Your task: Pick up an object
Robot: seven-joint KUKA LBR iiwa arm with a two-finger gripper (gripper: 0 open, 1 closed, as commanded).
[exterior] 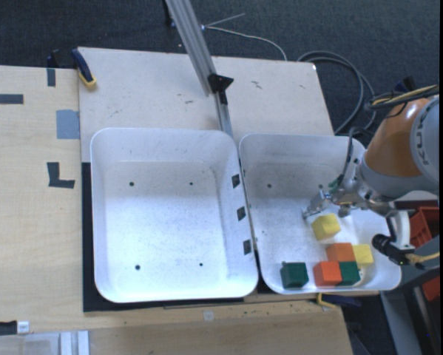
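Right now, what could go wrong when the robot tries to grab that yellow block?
The gripper sits right above the yellow block, which looks tilted, so the fingers might slip off and just push it away. The block also lies close to a bunch of other blocks, like the orange block and green block, so a nudge could knock it into them. That bunch is packed against the right bin's near wall, leaving little room for fingers.

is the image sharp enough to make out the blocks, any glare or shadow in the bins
Camera view: soft and slightly grainy, yet the yellow block under the tool and the green block read clearly; lighting is even, no harsh glare on the right bin, only faint shadows beneath blocks.
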